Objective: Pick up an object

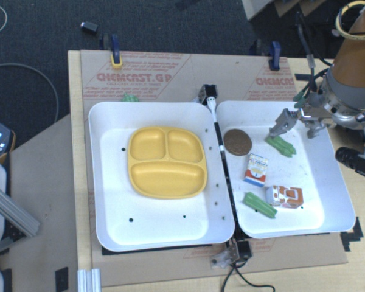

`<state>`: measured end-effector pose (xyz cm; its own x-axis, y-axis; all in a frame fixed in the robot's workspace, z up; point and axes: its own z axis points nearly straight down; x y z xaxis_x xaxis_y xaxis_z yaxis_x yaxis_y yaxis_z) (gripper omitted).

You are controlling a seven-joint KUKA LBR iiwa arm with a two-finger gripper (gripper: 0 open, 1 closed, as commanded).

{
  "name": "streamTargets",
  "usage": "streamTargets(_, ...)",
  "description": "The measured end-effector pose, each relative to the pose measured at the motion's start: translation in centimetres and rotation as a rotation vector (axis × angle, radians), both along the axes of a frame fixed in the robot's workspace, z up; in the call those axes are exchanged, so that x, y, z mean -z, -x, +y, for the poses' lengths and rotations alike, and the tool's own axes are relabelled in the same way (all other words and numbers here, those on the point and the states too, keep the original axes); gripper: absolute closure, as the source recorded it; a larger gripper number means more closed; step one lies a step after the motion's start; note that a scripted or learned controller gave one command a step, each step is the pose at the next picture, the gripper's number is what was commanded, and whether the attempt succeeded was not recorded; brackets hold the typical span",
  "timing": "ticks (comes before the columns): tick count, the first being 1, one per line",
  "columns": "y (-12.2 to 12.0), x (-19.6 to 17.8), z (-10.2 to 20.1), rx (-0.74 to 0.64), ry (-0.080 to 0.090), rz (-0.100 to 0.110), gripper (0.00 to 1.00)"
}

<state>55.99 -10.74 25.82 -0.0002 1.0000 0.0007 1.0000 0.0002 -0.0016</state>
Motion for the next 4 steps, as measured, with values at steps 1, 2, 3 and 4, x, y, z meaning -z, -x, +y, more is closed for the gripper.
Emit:
streamTargets(1, 3.6, 0.4, 8.8, -0.002, -0.001, 0.003, 0.00)
streamTargets(2, 8.3, 7.6, 12.0, 0.001, -0.001, 0.006, 0.00)
streamTargets(3, 8.0, 6.3, 11.9, 0.003, 0.001, -0.004, 1.00)
streamTargets(4, 8.0, -2.0, 19.5, -0.008, -0.002, -0.010, 1.00)
